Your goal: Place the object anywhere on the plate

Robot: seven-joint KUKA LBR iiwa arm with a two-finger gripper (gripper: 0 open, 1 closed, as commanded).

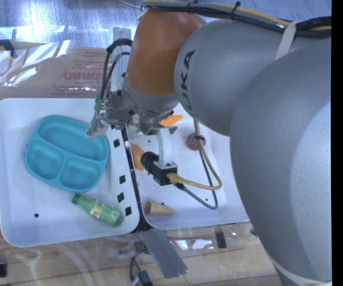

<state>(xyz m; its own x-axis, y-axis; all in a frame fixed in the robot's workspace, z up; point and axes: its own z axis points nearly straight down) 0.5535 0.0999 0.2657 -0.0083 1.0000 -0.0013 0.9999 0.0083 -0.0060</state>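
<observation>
blue plate [67, 154] mid-bin, hand [95, 130] perhaps touching rim

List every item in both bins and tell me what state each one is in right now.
Blue plate: flat in left bin, nothing on it.
Green bottle: lying on its side, left bin.
Cone: lying on its side, right bin.
Brown ball: resting, right bin.
Orange piece: right bin, partly hidden by arm.

arm [249, 100] covers most of right bin [219, 210] | orange items [172, 120] half-hidden | end effector [108, 121] fingers unclear

The bench [52, 261] bears two white bins [16, 219] side by side and a cardboard sheet [70, 70].
</observation>
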